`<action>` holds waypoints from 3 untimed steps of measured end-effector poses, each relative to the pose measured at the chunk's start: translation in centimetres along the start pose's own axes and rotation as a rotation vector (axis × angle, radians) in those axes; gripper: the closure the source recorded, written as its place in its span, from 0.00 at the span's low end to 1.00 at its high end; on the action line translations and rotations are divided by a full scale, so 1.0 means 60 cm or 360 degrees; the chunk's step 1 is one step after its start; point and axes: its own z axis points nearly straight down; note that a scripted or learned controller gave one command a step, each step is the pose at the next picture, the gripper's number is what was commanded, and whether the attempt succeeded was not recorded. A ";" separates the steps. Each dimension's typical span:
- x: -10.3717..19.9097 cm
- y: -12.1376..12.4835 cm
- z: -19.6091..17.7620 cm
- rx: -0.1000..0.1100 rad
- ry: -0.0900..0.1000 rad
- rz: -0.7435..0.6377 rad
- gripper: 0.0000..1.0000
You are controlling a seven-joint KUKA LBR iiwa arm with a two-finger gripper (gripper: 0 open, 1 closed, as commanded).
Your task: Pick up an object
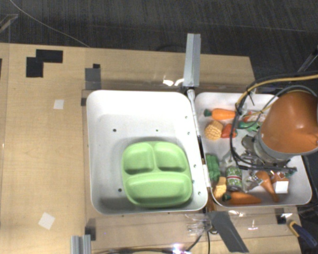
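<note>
Your claw (pixel 253 178) hangs low over the right bin (pixel 305 193), under the orange wrist band, among the toy food; you cannot tell how wide it stands or whether it has anything. The small can (pixel 233 177) stands upright just beside the claw, toward the green tray (pixel 156 173) (probably the nearest target). Beyond the can, a carrot (pixel 243 198) lies along the bin's near wall, its long axis parallel to that wall. Room is tight: corn (pixel 213 130) and another carrot (pixel 223 114) crowd the far end.
</note>
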 end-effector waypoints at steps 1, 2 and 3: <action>-0.027 -0.003 0.000 -0.0002 0.0000 -0.0634 0.00; -0.006 0.023 -0.001 0.0000 -0.0007 -0.0642 0.00; -0.002 0.030 -0.002 0.0009 -0.0007 -0.0738 0.00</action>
